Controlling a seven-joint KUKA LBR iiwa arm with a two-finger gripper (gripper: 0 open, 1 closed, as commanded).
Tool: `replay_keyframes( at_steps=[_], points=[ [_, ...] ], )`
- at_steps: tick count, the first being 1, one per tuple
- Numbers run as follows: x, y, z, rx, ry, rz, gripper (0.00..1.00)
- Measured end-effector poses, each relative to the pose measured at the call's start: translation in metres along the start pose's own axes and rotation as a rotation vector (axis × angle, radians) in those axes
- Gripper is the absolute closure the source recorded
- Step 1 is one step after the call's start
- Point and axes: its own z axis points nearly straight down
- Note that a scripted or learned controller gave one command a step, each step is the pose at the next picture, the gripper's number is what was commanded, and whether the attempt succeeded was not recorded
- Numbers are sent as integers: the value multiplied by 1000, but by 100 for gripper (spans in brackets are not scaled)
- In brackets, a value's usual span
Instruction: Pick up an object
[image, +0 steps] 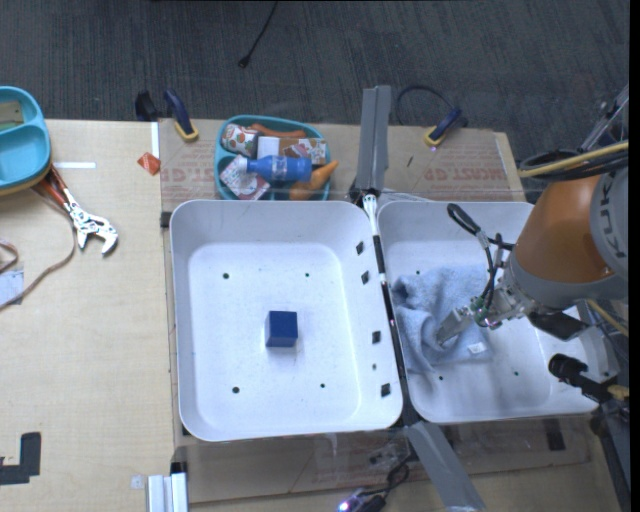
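One blue block (282, 328) sits by itself near the middle of the left bin (200, 260), flat on the white floor and well apart from every wall. In the right bin (520, 395) lies a crumpled grey cloth (425, 305), spread from the bin's left wall toward its middle. The pincer (458, 330) is down in this right bin, at the cloth's right edge, touching or just over the fabric; whether it is spread or pressed together cannot be told from this slant, and nothing can be made out between its tips. Above it the arm (565, 240) comes in from the right, its orange band broad over the bin's far right corner, with thin black cables looping beside the wrist.

Behind the left bin, on the bench (80, 380), stands a small light-blue bowl (228, 135) holding a blue bottle (280, 168) and several small packets. Farther left a wrench (88, 225) lies on the bench beside a light-blue tray (20, 150) at the edge. Clamps (178, 115) grip the brown board at the back.
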Motion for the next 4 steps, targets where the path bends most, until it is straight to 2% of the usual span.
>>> replay_keyframes(
  at_steps=[1, 2, 3, 4],
  points=[
    [-13, -33, 24, 1, 1, 19, 0],
    [-13, -33, 16, 1, 2, 22, 100],
    [-10, -24, 6, 1, 1, -36, 100],
    [-10, -24, 6, 1, 1, -37, 0]
  ],
)
